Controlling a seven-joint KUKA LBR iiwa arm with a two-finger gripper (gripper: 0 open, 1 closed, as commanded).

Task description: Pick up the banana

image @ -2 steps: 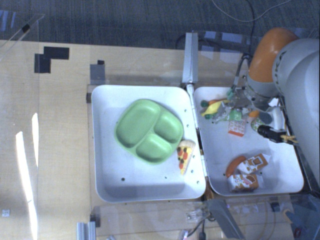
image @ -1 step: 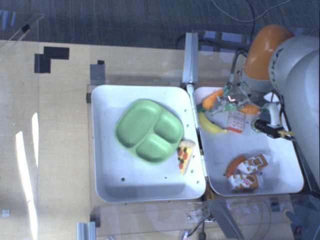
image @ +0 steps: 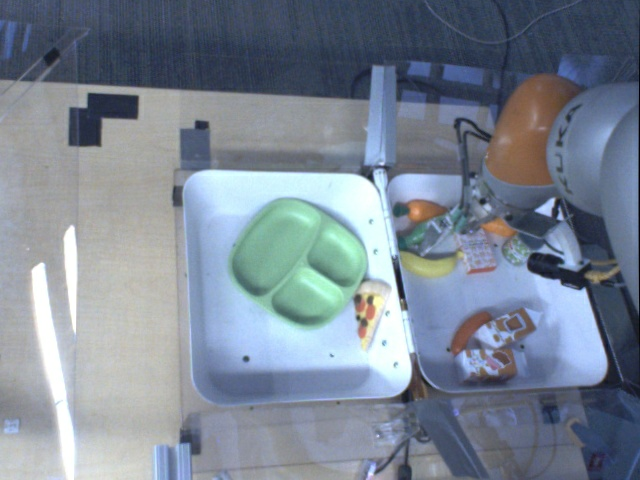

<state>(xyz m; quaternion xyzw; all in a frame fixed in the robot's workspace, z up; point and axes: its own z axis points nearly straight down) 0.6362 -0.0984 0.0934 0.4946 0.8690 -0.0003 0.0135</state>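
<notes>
A grey robot arm [image: 590,148] with an orange band [image: 528,133] reaches in from the right over the far end of the right-hand shallow white bin [image: 560,353], one of two set side by side on a pale wooden desk [image: 110,298]. Its pincer [image: 468,215] sits low among a cluster of items at the bin's far left corner; the view is too cluttered there to tell how far open it is or whether it has hold of anything.

The small yellow curved banana [image: 430,264] lies on the bin floor at the left wall, just near of the pincer and apparently touching a crumpled green-and-clear wrapper [image: 428,234]. Beyond the wrapper rests an orange rounded toy vegetable [image: 424,209]. To the banana's right lies a flat white card with red print [image: 479,256]. Toward the near end of the same bin sit an orange sausage-shaped toy [image: 468,332] and a crumpled white-and-brown snack packet [image: 496,348].

In the left-hand white bin [image: 215,368], a green three-compartment plastic plate [image: 298,260] lies at the centre, with a toy pizza slice [image: 370,311] just beside its right edge.
</notes>
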